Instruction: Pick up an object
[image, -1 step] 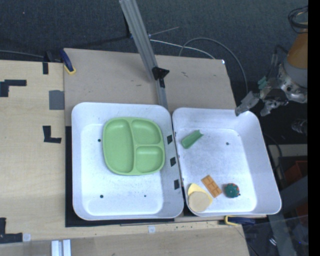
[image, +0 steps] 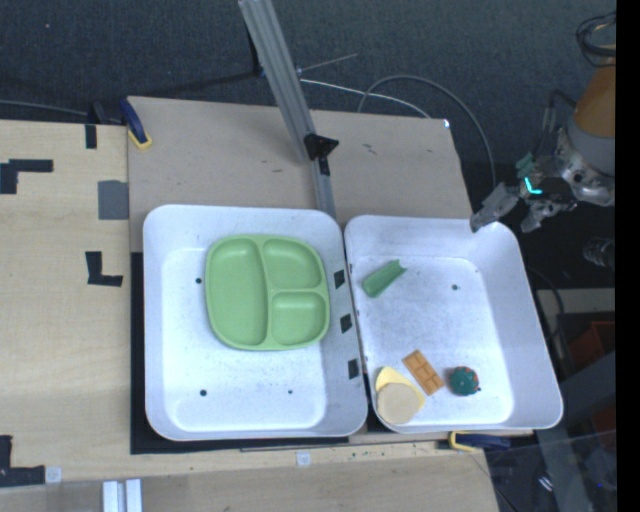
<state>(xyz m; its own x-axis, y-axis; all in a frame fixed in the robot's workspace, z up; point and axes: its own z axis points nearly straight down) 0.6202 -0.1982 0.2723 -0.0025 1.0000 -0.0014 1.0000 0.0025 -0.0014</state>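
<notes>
The right bin (image: 520, 300) holds several small items. A green block (image: 382, 277) lies near its far left corner. An orange waffle-like piece (image: 423, 371), a cream round piece (image: 398, 398) and a small dark green ball (image: 462, 381) sit along its near edge. My gripper (image: 510, 215) hangs above the bin's far right corner, outside the rim. It is open, with nothing between its fingers, and well away from all the items.
A light green divided plate (image: 268, 291) lies in the left bin (image: 170, 330). A grey metal pole (image: 290, 90) slants down to the far seam between the bins. Cables run behind the right bin.
</notes>
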